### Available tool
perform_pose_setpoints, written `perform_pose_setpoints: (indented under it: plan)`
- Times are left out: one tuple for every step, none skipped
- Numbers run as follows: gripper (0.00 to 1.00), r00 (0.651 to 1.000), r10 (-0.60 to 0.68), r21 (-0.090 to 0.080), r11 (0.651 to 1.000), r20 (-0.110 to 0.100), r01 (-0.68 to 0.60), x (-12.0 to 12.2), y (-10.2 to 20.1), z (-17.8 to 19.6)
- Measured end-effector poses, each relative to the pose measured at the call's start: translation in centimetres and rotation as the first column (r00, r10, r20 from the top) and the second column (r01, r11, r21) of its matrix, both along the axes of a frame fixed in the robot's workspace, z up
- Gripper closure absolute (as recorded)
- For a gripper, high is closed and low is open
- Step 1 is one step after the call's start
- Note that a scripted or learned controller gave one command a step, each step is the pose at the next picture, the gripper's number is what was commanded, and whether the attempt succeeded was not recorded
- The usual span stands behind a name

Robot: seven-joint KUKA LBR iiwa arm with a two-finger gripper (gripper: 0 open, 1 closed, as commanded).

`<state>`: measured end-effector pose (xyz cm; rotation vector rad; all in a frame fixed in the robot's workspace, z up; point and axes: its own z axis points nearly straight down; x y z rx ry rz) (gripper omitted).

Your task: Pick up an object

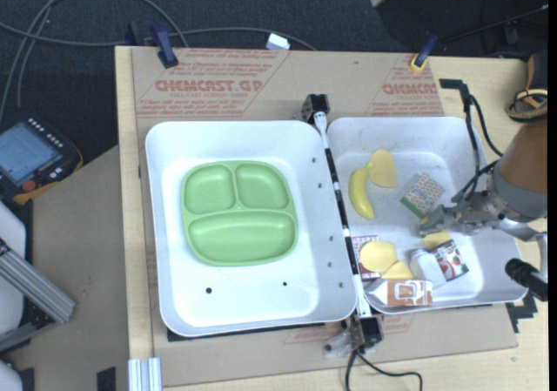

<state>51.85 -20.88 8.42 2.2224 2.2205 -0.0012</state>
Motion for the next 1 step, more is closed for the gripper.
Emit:
perform_pose_setpoints:
  plan:
    - [0.00, 1.000, 0.002, 0.000, 1.000, 0.002, -0.002, -3.13, 5.93, 0.07]
